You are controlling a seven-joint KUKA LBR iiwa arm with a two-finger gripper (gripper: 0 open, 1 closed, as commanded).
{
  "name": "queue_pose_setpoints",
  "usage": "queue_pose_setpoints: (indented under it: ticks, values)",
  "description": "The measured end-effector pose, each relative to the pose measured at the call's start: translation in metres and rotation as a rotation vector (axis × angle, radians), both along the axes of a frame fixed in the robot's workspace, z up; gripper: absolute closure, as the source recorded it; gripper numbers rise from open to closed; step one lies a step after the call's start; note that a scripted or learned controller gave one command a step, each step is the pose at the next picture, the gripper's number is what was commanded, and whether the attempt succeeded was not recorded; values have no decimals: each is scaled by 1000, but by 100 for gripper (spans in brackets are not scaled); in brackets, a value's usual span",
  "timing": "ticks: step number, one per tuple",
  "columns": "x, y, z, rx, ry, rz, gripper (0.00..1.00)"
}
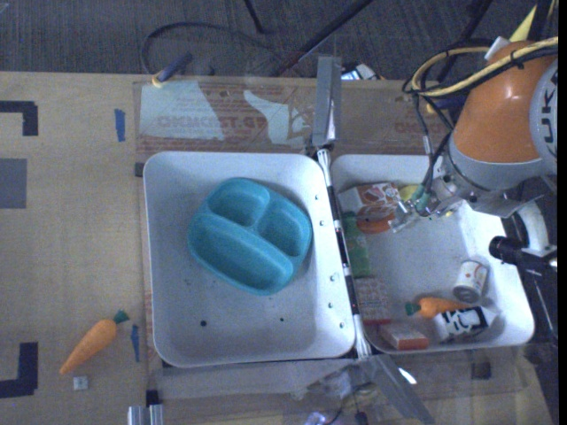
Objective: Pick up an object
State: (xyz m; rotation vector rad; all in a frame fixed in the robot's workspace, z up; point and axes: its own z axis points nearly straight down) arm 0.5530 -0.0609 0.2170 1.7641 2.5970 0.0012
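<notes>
- I read a partial "UK" in black on the arm [509, 104], at the frame's right edge.
- My gripper [423, 204] hangs over the right bin [523, 321]; grip state: I cannot tell.
- Beside it, upper left of that bin, lies an orange-and-white packet [379, 197], print unreadable.

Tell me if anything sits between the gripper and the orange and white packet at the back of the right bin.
Nothing visible does. The gripper hangs at the back of the right bin, right beside the orange and white packet, with no other item between them. Whether they touch is unclear.
</notes>
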Motion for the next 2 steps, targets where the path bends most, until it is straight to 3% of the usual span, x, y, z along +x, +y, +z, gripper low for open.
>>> queue_pose_setpoints:
  ticks: [1, 2]
  values:
    - [-21, 28, 6, 1, 4, -86, 100]
    - [-74, 89, 39, 1, 5, -298, 100]
